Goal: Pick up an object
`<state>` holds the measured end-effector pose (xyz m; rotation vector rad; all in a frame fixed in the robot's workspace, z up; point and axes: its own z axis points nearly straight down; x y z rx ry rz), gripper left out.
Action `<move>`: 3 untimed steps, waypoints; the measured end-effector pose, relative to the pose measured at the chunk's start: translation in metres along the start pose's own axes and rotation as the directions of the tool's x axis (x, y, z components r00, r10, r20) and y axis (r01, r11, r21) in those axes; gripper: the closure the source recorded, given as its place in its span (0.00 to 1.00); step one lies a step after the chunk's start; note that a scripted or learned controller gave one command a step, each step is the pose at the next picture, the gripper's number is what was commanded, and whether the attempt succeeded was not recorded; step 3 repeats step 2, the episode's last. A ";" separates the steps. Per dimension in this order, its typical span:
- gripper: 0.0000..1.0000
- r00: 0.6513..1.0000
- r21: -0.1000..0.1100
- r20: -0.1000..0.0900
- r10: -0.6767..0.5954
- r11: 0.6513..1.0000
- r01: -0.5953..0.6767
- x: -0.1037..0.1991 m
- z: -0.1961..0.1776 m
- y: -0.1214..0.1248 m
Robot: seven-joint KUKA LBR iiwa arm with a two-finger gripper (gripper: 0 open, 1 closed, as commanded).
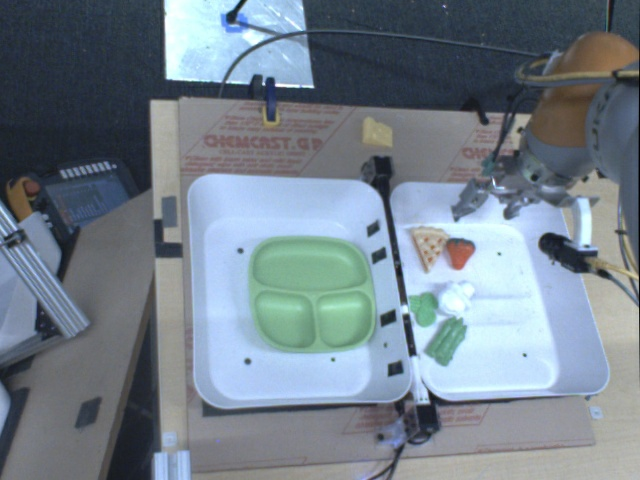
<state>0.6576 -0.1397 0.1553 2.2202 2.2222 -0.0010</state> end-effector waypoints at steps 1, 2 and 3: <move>0.00 1.000 0.000 0.000 -0.004 1.000 0.004 0.000 0.058 0.008; 1.00 1.000 -0.006 0.000 -0.005 1.000 0.005 0.000 0.043 0.010; 1.00 1.000 -0.006 0.000 -0.005 1.000 0.005 0.000 0.043 0.010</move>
